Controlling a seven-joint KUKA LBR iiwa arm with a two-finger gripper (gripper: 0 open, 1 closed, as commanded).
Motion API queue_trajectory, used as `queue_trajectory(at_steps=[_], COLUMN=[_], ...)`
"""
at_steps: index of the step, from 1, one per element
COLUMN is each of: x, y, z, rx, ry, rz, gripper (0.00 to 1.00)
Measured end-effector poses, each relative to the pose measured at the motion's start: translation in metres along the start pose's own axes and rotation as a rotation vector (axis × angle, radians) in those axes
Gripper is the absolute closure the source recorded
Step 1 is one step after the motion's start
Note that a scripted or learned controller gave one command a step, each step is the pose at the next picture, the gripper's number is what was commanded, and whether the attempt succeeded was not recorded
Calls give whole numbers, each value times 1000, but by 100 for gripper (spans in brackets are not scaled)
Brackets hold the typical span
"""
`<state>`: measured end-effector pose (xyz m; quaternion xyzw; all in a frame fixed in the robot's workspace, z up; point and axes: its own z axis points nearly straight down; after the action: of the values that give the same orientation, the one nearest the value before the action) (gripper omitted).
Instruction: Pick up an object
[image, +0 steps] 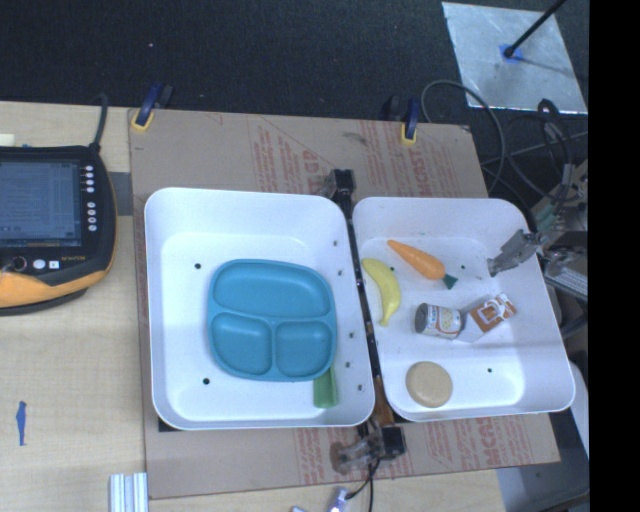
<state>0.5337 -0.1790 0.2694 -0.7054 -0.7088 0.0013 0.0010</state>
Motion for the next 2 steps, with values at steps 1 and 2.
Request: queue_trajectory(at_steps=[1, 2], x=[38, 43], y=[32, 121], z=[87, 178], rx=[2, 1], ry=[0, 0], rz=[-1, 1], gripper=[0, 0])
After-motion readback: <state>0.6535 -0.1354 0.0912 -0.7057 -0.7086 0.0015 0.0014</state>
